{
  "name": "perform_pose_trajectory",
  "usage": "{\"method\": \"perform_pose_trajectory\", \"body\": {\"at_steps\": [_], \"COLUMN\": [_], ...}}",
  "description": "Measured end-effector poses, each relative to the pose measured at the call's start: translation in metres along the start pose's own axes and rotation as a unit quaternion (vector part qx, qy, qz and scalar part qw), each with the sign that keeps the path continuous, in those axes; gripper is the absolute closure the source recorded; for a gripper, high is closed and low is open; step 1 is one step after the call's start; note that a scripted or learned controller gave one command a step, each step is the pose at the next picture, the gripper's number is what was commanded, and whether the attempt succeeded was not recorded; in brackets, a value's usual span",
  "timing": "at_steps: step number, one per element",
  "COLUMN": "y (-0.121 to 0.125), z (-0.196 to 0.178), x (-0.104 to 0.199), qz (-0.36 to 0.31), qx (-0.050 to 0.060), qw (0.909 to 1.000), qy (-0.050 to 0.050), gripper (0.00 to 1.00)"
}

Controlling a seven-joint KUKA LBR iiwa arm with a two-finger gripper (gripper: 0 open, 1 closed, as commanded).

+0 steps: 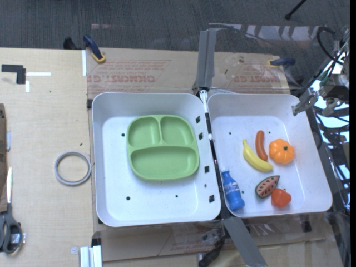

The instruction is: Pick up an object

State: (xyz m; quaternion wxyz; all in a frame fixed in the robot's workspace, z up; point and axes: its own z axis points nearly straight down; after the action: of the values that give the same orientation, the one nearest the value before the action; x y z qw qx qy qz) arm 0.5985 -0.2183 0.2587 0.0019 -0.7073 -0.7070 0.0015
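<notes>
Tool (303, 103) sits at the far right, up by the back right corner of the right bin (245, 111), w/ cables and arm hardware bunched behind it. Can't tell from this angle what state it's in, too small and cluttered, and nothing visibly pinched in it.

Closest stuff in the right bin: orange pumpkin (281, 152), then a red sausage (260, 144) standing lengthwise just beside a yellow banana (255, 156). Nearer the front there's a watermelon slice (267, 186) touching or nearly touching a red pepper (281, 198). Blue bottle (232, 190) lies along the bin's left wall.

Left bin (108, 166) has a green divided plate (163, 147), 3 compartments, roughly centered.

Out on the surface (39, 132), left side: a tape ring (73, 167), scissors (8, 227) at the edge.
</notes>
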Motion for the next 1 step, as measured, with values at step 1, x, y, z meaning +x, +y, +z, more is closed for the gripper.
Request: {"method": "perform_pose_trajectory", "body": {"at_steps": [1], "y": [-0.0004], "z": [0.134], "x": [0.0183], "qz": [-0.001], "qx": [0.0], "qw": [1.0], "qy": [0.0], "gripper": [0.0]}}
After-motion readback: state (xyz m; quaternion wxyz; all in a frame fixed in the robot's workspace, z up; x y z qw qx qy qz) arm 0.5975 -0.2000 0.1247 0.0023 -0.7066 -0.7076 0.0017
